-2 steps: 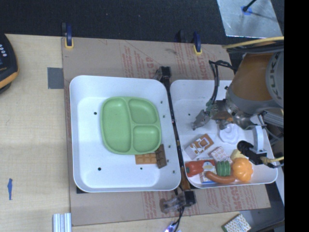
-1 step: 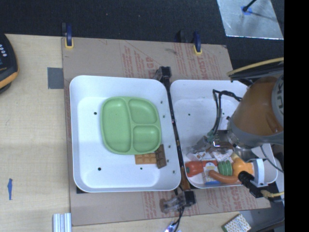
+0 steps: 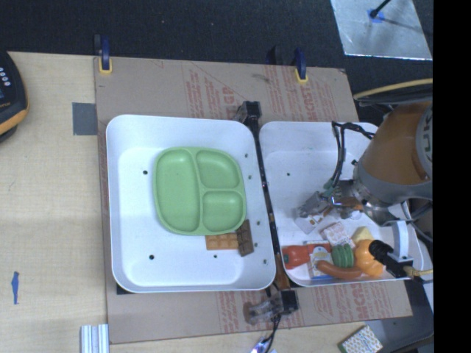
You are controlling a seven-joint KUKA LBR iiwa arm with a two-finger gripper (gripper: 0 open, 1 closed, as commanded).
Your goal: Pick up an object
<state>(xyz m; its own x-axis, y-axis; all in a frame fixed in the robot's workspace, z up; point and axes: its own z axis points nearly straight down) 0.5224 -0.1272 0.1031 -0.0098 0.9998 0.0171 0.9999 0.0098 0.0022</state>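
The toys to pick from lie in a heap in the near corner of the right bin [image 3: 294, 142]. There is a small white card with red marks [image 3: 335, 232], a green toy [image 3: 343, 255], an orange-yellow toy [image 3: 365, 259] and a long red and orange one [image 3: 333, 270] that lies flat, with its long side running left to right along the near wall.

The tool [image 3: 318, 208] is down in the same bin, just past the heap — a bit farther from the near wall and a little to the left. So the toys lie toward the near side and a bit to the right of the tool. The white card is the closest one, just beside it. I cannot tell if the tool is wide or narrow; it looks like a small grey tangle, and I see nothing clearly held in it.

The arm [image 3: 397, 157] comes in from the right, over the right bin.

The left bin [image 3: 125, 197] holds a green plate with three parts [image 3: 199, 190] and a brown and orange block [image 3: 232, 240] touching its near edge — both well apart from the tool.

The bins sit on brown cardboard [image 3: 184, 83] on the tabletop [image 3: 44, 197].
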